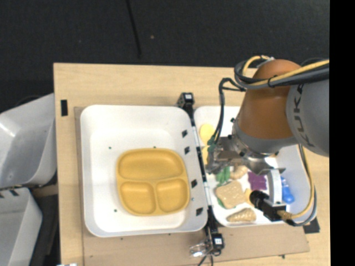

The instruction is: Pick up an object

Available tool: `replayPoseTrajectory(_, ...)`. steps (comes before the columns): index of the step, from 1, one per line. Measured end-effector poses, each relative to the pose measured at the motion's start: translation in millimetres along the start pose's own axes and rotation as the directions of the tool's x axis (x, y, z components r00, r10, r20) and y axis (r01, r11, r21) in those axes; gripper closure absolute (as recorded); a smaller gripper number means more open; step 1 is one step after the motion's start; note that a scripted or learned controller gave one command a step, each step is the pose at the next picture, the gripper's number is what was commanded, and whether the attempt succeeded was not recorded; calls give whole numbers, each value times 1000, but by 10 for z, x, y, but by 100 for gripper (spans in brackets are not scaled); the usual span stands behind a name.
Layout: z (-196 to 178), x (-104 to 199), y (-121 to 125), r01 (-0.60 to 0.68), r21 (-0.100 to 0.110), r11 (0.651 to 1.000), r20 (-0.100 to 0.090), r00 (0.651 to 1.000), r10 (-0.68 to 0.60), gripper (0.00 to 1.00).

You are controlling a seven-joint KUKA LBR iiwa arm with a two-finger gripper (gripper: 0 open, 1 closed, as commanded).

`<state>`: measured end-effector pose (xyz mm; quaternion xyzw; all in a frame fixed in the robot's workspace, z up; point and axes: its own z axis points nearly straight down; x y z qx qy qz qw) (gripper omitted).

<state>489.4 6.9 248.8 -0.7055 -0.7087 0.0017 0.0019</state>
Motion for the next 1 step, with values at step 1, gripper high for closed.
replayPoseTrajectory(1, -961, 587, 13, 5, -15, 1000, -3, 1000, -5, 100)
